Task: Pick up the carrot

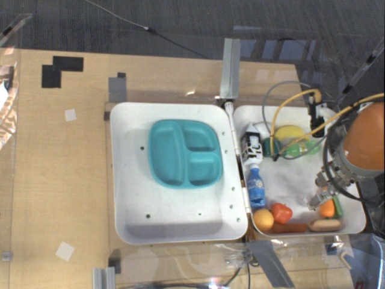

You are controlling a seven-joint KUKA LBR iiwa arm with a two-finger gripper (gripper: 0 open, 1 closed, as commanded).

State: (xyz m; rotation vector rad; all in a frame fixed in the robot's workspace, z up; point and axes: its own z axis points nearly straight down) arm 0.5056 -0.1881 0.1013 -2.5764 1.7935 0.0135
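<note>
Single fixed camera mounted above the bench (60, 179), looking down at a slant from some way off, takes in both white bins, left bin (129, 221) and right bin (355, 221), side by side, with the arm (364, 140) entering from frame right.

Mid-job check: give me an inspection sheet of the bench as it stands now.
Surface: wooden bench, black patches far left; two white bins, left bin, right bin.
Job's things: carrot in right bin's near right corner, partly under the pincer.
Clutter: teal tray in left bin; bottle, orange, tomato, sausage, bread roll, lemon, green item in right bin.
Grippers: pincer low over the carrot.
Cables: yellow hose looping over right bin.
Surroundings: dark floor.
</note>
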